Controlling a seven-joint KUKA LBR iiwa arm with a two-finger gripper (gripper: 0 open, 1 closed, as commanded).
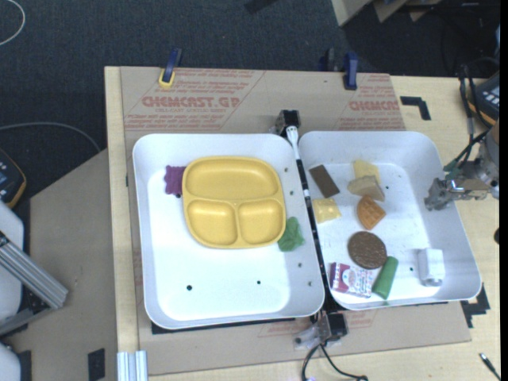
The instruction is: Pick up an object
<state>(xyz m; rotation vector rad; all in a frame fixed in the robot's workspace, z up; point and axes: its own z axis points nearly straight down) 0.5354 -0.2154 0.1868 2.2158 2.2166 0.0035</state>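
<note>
Over right bin's (pixel 413 145) outer rim, gripper (pixel 441 195), cylinder (pixel 431 266) near edge

Two clamps, one yellow (pixel 167 76) and one blue (pixel 350 70), held the printed board (pixel 238 101) at its far edge.

Single fixed camera above bench (pixel 119 213), slanted down, both bins (pixel 159 236) framed

Robotics lab bench: plywood board (pixel 238 94) clamped at its far edge, two white bins (pixel 155 236) of toy food, loose cables (pixel 16 14) on dark carpet, aluminium framing (pixel 32 272) at left.
</note>
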